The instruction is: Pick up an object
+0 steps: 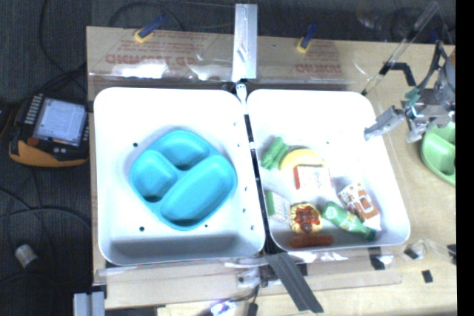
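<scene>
Camera view: the gripper (415, 116) sits at the right edge, over the bench (415, 181) just outside the right bin's (326, 103) right wall, above none of the objects. Whether it is open or closed cannot be told; nothing is seen held in it. A grey part of it reaches down-left as far as the bin's rim. Thin dark rods rise from it toward the upper right, and too little of the arm is in frame to read its pose. A green item (442, 148) lies on the bench just beside the gripper, on its lower right. In the right bin the upper half of the floor is bare and open for approach. The objects crowd the lower half, close to the front wall and the divider side. A box (311, 177) with a red label lies mid-clump, long axis running top to bottom. A yellow piece (300, 157) touches its top edge, with a green piece (275, 152) to the left. A carton (359, 202) lies tilted at the right. A green bottle (348, 223) points down-right along the front wall. A packet (304, 218) lies just left of it. The left bin (111, 159) holds a blue tray (184, 177), long axis diagonal, with open floor all round.
</scene>
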Robot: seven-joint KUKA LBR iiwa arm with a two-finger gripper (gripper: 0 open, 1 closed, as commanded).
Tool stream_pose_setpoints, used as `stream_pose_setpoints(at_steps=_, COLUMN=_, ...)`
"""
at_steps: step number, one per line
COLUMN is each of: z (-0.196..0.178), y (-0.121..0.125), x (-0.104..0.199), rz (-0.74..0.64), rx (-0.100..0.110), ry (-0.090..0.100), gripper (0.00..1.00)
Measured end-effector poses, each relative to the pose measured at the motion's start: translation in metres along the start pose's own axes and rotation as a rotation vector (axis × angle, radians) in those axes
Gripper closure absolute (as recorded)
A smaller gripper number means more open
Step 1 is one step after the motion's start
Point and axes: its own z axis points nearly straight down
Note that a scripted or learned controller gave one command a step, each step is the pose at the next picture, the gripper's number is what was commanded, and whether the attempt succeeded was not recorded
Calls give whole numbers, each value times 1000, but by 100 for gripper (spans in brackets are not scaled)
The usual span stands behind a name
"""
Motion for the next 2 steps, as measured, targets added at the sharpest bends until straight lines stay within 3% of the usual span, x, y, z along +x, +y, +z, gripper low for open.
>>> stream_pose_setpoints(at_steps=1, z=104, y=-28, x=24, rz=-257, rx=0, ry=2, gripper=0)
stream_pose_setpoints(at_steps=2, z=187, y=-53, x=18, rz=-250, rx=-1, ry=1, gripper=0)
